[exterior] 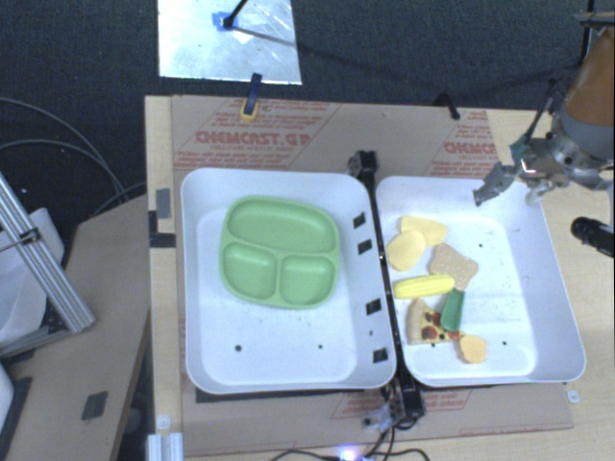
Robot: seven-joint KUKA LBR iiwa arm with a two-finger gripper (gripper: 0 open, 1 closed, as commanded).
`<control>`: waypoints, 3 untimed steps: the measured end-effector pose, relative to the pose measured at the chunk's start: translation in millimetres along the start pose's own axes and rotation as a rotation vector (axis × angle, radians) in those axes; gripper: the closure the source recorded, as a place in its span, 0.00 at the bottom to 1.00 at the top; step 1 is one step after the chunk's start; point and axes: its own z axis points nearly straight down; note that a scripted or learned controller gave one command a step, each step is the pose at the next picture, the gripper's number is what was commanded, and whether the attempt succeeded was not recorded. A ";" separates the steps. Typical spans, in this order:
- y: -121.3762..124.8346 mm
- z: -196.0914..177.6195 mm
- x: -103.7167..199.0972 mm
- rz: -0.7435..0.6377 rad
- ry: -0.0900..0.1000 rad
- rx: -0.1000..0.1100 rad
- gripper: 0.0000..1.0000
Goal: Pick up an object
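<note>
The gripper [500, 182] hangs over the far right corner of the right bin [538, 286]; whether it is apart or together I cannot tell, and nothing shows in its grasp. Toy food lies in that bin's left half: two yellow chips [413, 240], toast [453, 266], a corn cob [424, 286], a green piece [452, 309]. Left of that bin, the left bin [207, 353] bears a green plate [280, 251]

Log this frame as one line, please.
phase: approach | gripper: above far edge of right bin, holding nothing | toy food pile: untouched in right bin | green plate: in left bin
</note>
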 end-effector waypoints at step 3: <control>-105.4 132.1 64.8 0.002 0.000 -0.003 1.00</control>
